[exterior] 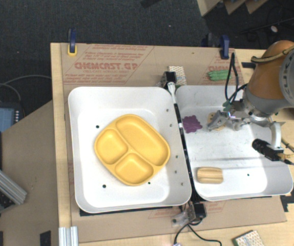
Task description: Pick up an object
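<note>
In the right bin (pixel 239 188) a small purple object (pixel 190 123) lies near the left wall. A tan, loaf-shaped object (pixel 209 175) rests near the bin's front. My gripper (pixel 219 121) is low over the bin's upper middle, just right of the purple object, pointing left. A small tan-orange piece (pixel 216 127) shows right under the gripper's tip; whether it is touched or held is unclear. The yellow three-part plate (pixel 131 148) fills the middle of the left bin (pixel 85 106).
The grey arm with its orange part (pixel 270 73) comes in from the right over the right bin's far right corner. A black cable end (pixel 264 148) hangs at the bin's right side. A green item (pixel 218 76) lies on the cardboard behind the bins.
</note>
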Controlling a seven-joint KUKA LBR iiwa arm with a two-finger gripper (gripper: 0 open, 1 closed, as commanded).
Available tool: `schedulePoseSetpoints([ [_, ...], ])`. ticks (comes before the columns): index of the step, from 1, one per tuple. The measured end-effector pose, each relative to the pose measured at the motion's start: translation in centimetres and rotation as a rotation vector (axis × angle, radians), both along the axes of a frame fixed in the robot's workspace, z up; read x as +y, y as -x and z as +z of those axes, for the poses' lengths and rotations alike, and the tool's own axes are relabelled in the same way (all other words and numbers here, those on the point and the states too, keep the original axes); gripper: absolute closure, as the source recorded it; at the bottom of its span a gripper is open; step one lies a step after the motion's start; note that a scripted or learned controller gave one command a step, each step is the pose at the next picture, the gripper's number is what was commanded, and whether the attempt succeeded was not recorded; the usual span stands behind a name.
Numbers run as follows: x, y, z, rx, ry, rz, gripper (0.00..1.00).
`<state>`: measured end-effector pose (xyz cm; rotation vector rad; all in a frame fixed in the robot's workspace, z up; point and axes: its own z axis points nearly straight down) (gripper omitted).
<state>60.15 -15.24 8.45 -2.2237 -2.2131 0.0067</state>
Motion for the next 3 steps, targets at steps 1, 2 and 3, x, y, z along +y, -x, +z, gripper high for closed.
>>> schedulePoseSetpoints([
  [1,0.4,-6.8,0.1,-0.013,0.002,0.007,0.0],
  [2,3.9,-6.5,0.1,-0.004,-0.002,0.008,0.0],
  [3,-1.3,-3.2,0.0,-0.002,-0.001,0.0,0.0],
])
